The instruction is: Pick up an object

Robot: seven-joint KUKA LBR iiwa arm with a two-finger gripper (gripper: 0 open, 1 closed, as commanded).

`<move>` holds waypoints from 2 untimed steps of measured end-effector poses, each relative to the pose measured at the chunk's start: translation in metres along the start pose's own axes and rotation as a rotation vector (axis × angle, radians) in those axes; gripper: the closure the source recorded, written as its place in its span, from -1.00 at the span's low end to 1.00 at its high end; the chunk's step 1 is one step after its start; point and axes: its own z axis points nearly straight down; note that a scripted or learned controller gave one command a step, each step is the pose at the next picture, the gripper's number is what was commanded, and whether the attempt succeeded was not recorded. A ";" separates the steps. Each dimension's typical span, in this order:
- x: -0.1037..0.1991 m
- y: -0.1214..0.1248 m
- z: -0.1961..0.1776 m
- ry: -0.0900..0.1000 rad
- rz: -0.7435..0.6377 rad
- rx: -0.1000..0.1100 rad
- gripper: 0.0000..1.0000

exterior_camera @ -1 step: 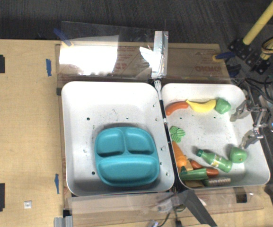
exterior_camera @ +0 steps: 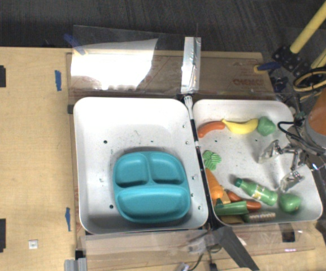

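Observation:
My gripper hangs over the right side of the right bin, reaching in from the right. Its two metal fingers stand apart, open, with only bare bin floor between them. Just below and left of it lies a green toy bottle, with a round green toy beside the lower finger. Along the bin's far wall lie an orange chili, a yellow banana and a green toy. A small green leafy piece and an orange carrot lie by the left wall.
The left bin holds a teal divided plate. More toy vegetables are piled in the right bin's front corner. Cables and a yellow pole stand at the far right. A clear plastic sheet lies behind the bins.

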 end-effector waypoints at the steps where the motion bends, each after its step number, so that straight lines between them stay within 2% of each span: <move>1: -0.066 -0.027 -0.017 -0.007 -0.107 0.005 -1.00; 2: -0.115 -0.047 -0.022 -0.008 -0.371 0.006 -1.00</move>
